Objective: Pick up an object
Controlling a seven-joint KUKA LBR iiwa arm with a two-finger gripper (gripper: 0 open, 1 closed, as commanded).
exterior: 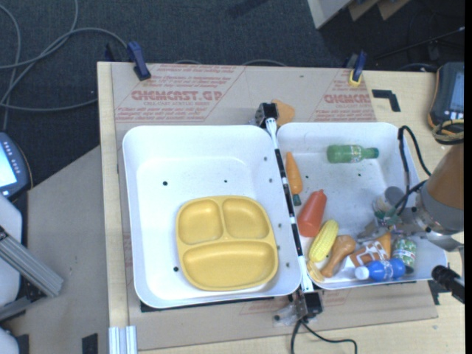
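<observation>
Arm reaches in from the right w/ gripper (389, 216) low over the near-right clutter of the right bin (346, 135), prob. approach step, next needs a descent onto one item, e.g. blue-capped bottle (380, 271) nearby; can't tell whether it grips anything.

The arm (446, 190) is cut off at the 3 o'clock edge; its tool (389, 223) is blurred, hiding small items (383, 251) crowded beneath.

bench (184, 87), brown printed sheet on top, bears two white bins (147, 198) side by side.
</observation>
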